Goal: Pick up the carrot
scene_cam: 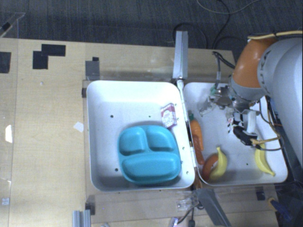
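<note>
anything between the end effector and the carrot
No. In the camera view, bare white bin floor separates the end effector from the carrot, which lies along the right bin's left wall.

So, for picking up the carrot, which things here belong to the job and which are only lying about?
Belong to the job:
- carrot, lying along the left wall of the right bin
- gripper, over the far part of that bin

Only lying about:
- blue tray and small packet in the left bin
- two bananas
- reddish-brown item beside the carrot's near end
</note>
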Robot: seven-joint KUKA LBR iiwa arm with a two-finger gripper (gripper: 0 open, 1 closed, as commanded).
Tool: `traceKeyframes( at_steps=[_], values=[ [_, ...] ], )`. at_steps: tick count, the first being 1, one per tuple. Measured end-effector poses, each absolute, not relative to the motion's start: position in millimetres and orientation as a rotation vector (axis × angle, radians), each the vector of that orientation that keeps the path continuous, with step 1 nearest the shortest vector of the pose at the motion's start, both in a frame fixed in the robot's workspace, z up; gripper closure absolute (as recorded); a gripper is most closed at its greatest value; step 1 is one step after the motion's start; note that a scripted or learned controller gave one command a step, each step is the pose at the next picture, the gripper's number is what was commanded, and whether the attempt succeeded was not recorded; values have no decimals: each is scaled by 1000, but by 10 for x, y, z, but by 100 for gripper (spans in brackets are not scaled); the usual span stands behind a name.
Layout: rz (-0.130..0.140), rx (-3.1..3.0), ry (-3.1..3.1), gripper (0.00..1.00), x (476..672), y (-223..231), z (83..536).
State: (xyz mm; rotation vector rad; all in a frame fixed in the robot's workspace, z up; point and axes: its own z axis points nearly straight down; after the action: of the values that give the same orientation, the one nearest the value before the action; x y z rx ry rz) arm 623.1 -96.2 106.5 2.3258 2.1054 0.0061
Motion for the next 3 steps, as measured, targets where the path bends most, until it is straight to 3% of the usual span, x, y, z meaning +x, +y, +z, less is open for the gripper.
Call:
traceKeyframes(
  at_steps=[1,3],
  values=[
    [9,2336,2090,0,6226,-843,884],
    [17,2501,1887,0,5661,-820,893]
  ],
)
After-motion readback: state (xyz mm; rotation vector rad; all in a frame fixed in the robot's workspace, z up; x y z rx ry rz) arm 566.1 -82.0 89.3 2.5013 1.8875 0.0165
